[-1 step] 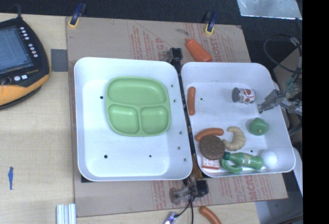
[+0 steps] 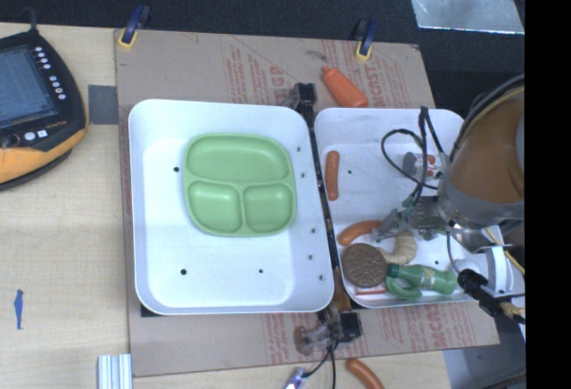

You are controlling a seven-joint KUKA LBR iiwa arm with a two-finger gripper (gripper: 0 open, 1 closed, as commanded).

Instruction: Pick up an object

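Observation:
The right bin [image 2: 375,133] holds several toy foods. An orange sausage [image 2: 332,175] lies by its left wall and a second one [image 2: 359,229] lies lower down. A brown round patty [image 2: 364,264] sits at the front, with a green bottle [image 2: 421,280] lying on its side to its right. A cream, banana-like piece [image 2: 406,245] lies between them. My gripper [image 2: 403,225] is low in this bin, directly over the cream piece and beside the second sausage. Its tips are hidden among dark metal and cables.
The left bin [image 2: 156,227] holds a green divided plate [image 2: 241,183]. An orange carrot-like piece [image 2: 343,87] lies on the cardboard behind the bins, and another sausage [image 2: 367,372] lies in front. A teach pendant [image 2: 31,111] rests at the far left.

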